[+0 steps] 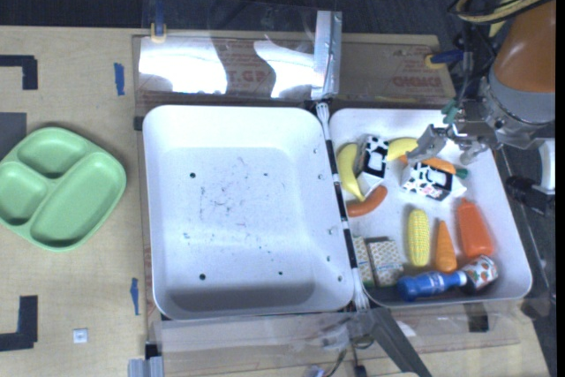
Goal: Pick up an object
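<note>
You are looking down on a pale wooden bench (71, 296) set against a dark carpeted floor. At the far left of the bench sits a green divided plate (58, 187) with three compartments. To its right is the left white bin (238, 124). A sheet of clear plastic (238, 57) stands behind its far edge.

Just beside it, the right white bin (516, 278) holds the objects you could pick. From its left side: a yellow banana (349, 168), an orange sausage-shaped toy (367, 203) below it, a black-and-white patterned block (376, 156), and a small patterned box (383, 260) near the front. Further right lie an ear of corn (418, 237), a carrot (444, 247), an orange bottle-shaped piece (475, 228), and a blue bottle (431, 283) along the front wall.

The gripper (452, 144) hangs over the bin's far right part, above a white block with black spots (427, 181). Its fingers are spread apart, with nothing between them.
</note>
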{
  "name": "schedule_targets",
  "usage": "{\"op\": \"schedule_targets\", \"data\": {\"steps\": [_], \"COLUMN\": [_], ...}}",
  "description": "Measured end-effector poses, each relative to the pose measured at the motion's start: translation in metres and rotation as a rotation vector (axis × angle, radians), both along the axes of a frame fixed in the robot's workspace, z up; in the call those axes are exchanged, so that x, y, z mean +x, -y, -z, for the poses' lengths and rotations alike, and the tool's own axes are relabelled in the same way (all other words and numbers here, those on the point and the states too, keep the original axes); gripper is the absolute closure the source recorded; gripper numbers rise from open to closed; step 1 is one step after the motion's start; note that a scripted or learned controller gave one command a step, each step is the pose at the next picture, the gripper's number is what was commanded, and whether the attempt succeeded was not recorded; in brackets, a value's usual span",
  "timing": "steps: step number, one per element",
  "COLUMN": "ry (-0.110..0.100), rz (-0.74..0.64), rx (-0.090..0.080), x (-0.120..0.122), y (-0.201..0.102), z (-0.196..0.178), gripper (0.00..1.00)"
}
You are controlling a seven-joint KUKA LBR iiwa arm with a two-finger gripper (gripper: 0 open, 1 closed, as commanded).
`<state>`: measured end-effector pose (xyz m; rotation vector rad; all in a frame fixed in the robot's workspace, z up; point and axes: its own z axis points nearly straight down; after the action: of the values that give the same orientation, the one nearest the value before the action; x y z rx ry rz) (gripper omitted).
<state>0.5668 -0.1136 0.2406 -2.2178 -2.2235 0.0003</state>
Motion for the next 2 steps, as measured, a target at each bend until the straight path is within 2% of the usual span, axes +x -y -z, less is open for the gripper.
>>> {"op": "schedule_targets", "data": {"steps": [1, 2], "ry": [0.006, 0.002], "rz": [-0.281, -0.545], "rx": [-0.003, 0.001], "x": [0.036, -0.031], "y": [0.012, 0.022], "z": [-0.01, 0.101], "gripper": [0.0, 0.0]}}
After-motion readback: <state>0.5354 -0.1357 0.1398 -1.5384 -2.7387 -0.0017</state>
